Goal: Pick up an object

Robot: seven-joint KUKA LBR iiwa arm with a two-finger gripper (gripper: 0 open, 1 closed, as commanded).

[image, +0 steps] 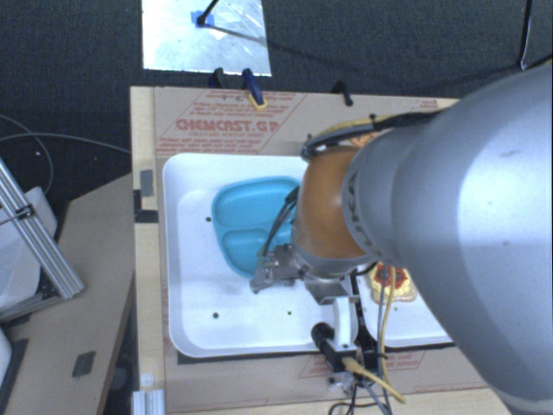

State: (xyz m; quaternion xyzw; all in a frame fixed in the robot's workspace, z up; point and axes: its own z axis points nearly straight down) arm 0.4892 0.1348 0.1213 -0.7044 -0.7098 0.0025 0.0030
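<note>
A light blue, two-lobed plastic object (pixel 249 217) lies in the left white bin (pixel 186 232), toward its right side. My gripper (pixel 275 273) hangs below the orange band of the arm, at the blue object's near right edge, right over or against it; whether it touches cannot be made out. A yellow and red object (pixel 393 284) peeks out from under the arm in the right bin (pixel 423 331). The arm's grey body hides most of the right bin.
The bins rest on a cardboard sheet (pixel 225 124) on the bench. Cables and a black connector (pixel 341 348) trail from the wrist over the bins' front rims. A shiny square plate (pixel 206 24) lies beyond the bench, and an aluminium frame (pixel 34 240) stands at the left.
</note>
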